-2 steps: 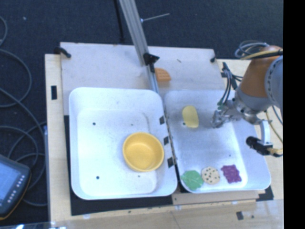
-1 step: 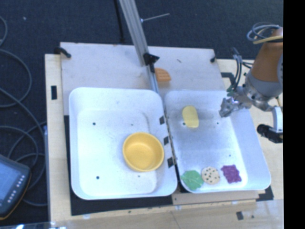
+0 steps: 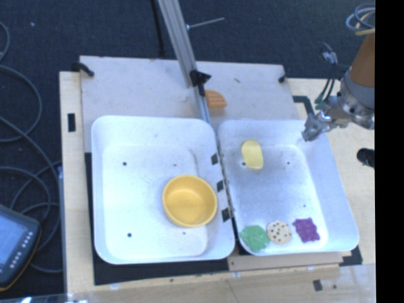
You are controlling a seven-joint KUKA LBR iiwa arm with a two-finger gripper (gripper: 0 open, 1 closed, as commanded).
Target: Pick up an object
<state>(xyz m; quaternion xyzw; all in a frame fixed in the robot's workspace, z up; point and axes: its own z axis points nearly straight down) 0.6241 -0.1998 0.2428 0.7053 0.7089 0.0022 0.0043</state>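
Camera view: gripper (image 3: 314,129) at right bin's (image 3: 328,188) far right rim, finger state cannot be told, nothing seen held. Approach step in hand; nearest candidate, yellow piece (image 3: 252,154), lies far-left in that bin. Next move calls for descending over it.

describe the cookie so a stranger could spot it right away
Look in the right bin, along its near edge, where three small flat pieces sit in a row. The cookie is the middle one, between the green piece and the purple piece: round, pale, with dark dots.
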